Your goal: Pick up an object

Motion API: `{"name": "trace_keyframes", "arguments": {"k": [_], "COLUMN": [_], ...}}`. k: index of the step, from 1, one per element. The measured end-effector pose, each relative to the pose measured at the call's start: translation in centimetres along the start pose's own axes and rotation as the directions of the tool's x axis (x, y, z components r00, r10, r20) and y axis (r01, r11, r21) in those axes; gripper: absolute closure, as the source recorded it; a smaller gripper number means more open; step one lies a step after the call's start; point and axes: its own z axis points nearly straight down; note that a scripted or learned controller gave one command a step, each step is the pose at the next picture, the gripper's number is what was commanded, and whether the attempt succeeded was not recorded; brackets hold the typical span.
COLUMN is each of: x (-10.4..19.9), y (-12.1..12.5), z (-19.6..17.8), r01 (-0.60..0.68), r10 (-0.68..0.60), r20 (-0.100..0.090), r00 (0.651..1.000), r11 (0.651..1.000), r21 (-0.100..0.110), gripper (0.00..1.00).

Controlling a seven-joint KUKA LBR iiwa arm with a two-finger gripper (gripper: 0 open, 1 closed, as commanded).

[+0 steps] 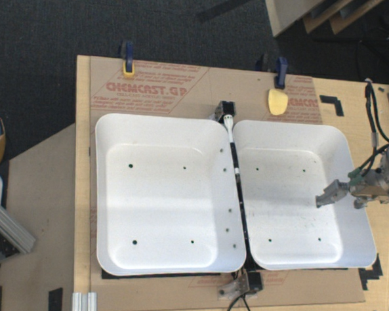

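Note:
My gripper [330, 194] reaches in from the right and hangs over the right part of the right bin [287, 252], close to its floor. I see nothing held in it. A small yellow object [277, 102] lies on the cardboard just behind the right bin's back rim, well away from the gripper. The left bin [106, 199] stands beside the right one, sharing the middle edge.
Both bins rest on a brown cardboard sheet [153, 83] held by two blue clamps [127, 51] at the back. Black cables [374, 123] run along the right side near the arm. A cable and connector [245, 286] sit at the front between the bins.

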Motion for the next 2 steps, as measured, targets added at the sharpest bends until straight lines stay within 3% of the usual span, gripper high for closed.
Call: {"name": "trace_keyframes", "arguments": {"k": [1, 2], "x": [0.0, 5.3], "y": [0.1, 1.8], "z": [-1.1, 2.7], "r01": [0.0, 0.005], "r10": [0.0, -0.005], "r20": [0.002, -0.003], "r00": [1.0, 1.0], "r11": [1.0, 1.0], "r21": [-0.003, 0.004], "gripper": [1.0, 1.0]}}
